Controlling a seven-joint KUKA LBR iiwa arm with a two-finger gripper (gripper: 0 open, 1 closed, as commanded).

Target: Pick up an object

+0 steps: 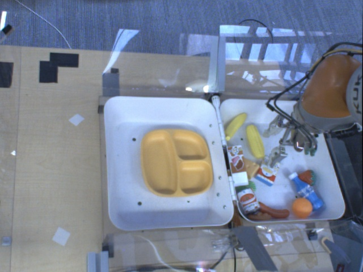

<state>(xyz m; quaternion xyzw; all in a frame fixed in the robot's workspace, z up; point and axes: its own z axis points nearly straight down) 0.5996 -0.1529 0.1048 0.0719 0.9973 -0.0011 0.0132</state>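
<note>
Robot arm is hovering over a bin of toy food, choosing something to pick up.

The tool (282, 146) is hanging over the right-hand shallow white plastic bin (334, 177); whether it is open or closed cannot be told. Nothing is showing between its tips. Just beside the tool, toward the divided yellow plastic plate (174, 162) in the other bin, a small yellow plastic corn cob (255, 141) is lying; a second yellow cob (235, 125) is lying farther that way. Right beneath the tool is resting a small white, red and blue carton (265, 176). The corn cob is probably light, stiff and smooth, so pinching across its narrow middle looks safest against slipping.
</note>
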